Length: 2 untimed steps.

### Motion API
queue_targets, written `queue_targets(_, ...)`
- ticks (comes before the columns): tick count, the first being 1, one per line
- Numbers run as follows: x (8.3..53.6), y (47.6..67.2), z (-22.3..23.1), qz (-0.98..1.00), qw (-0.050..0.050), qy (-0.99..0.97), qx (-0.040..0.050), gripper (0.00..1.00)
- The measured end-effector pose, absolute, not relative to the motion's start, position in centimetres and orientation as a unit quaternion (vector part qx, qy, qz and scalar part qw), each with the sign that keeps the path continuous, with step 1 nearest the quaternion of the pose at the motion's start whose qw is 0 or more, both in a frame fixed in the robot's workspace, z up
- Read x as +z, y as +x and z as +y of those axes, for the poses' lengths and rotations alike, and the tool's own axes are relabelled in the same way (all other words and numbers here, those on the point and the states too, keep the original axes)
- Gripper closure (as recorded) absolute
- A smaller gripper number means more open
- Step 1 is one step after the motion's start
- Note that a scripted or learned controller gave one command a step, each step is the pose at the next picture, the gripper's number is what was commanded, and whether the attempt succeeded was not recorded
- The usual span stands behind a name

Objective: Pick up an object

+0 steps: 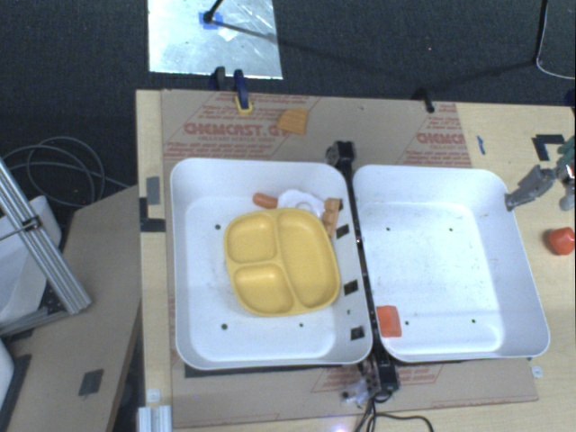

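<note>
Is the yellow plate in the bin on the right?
No, the yellow divided plate lies in the left bin; the right bin holds an orange block.

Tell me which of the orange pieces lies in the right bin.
The orange block in the right bin's near-left corner. The orange sausage lies in the left bin behind the yellow tray; another orange piece sits outside on the bench.

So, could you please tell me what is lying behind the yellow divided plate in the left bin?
Behind the yellow plate lie an orange sausage-like piece, a white object and a small tan piece. The plate's far rim hides part of the white object.
</note>
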<state>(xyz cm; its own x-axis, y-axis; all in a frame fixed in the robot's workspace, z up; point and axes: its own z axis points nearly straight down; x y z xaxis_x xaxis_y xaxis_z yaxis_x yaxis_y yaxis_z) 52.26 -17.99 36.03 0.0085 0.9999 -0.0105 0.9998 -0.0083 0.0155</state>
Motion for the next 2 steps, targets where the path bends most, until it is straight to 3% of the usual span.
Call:
queue_targets(1,46.5,53.2,-20.2,0.707,0.008,0.707,0.0030,0.00)
queue_targets(2,38.8,48.7,-20.7,0.706,-0.001,0.708,-0.0009,0.00)
